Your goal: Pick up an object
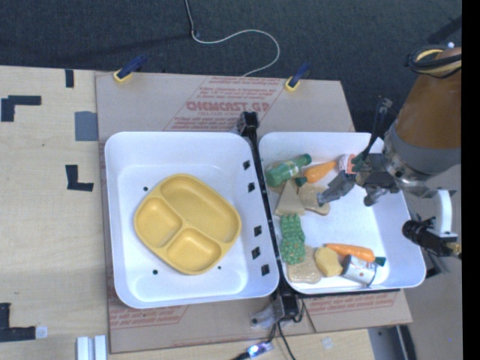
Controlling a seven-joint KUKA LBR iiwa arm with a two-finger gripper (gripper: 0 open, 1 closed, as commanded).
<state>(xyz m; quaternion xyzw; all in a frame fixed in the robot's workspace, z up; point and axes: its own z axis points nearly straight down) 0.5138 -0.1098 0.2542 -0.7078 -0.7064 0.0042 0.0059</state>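
The right bin (397, 223) holds several small items. A green bottle (287, 170) and an orange carrot (319, 172) lie at its far left, with a tan slice (298, 198) just below them. A knobbly green piece (292, 238), a yellow lump (327, 261), a second carrot (349, 251), a silver can (360, 270) and a tan biscuit (302, 274) lie along the near side. My gripper (352, 193) hangs over the middle of this bin, open, its dark fingers spread with bare white floor between them. The left finger's tip is close to the tan slice.
The left bin (124, 171) bears a yellow divided plate (187, 222). A black divider (259, 193) runs between the bins. The grey arm with its orange band (431, 111) comes in from the right. A white cable (240, 40) lies behind the bench.
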